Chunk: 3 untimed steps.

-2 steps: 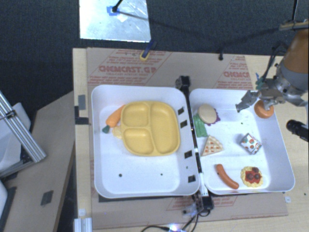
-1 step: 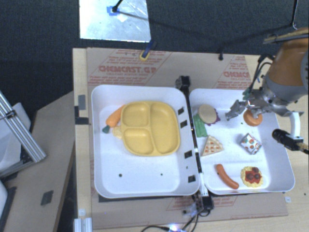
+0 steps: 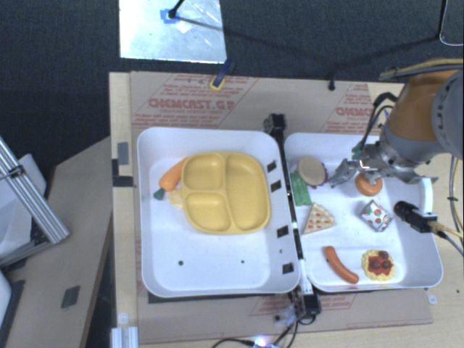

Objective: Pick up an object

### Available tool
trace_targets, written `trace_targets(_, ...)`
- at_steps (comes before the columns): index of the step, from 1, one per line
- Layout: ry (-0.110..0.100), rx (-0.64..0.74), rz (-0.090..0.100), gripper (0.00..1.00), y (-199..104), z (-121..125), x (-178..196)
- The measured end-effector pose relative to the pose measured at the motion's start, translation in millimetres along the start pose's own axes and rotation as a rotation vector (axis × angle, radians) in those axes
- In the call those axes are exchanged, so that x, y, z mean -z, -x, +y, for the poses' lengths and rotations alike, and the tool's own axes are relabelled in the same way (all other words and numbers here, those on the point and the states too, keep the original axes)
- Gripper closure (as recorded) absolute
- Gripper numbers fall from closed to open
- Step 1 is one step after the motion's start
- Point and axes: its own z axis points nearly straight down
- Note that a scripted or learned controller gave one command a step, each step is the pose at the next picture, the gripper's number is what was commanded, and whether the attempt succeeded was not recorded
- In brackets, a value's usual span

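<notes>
My gripper (image 3: 351,171) hangs over the upper part of the right bin (image 3: 428,267), between a round tan burger bun (image 3: 312,170) on its left and an orange round toy (image 3: 368,185) just to its right. The orange toy lies partly under the wrist. Nothing shows held in the gripper. Lower in the same bin lie a pizza slice (image 3: 317,218), a small silver and red block (image 3: 375,215), a red sausage (image 3: 340,264) and a pile of spaghetti with meatballs (image 3: 379,264). A green piece (image 3: 299,188) lies along the bin's left wall.
The left bin (image 3: 217,274) holds a yellow divided plate (image 3: 221,192) with an orange carrot (image 3: 171,175) beside its left edge. A black divider (image 3: 284,187) runs between the bins. A black cable fitting (image 3: 413,217) sticks in at the right bin's right side.
</notes>
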Motion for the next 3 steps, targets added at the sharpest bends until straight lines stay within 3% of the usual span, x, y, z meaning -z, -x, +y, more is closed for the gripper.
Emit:
trace_targets(1, 0.006, -0.001, -0.001, 0.00, 0, 1, -37)
trace_targets(2, 0.007, -0.001, -0.001, 1.00, 0, 2, -28)
trace_targets(3, 0.007, 0.001, -0.001, 1.00, -4, -6, 28)
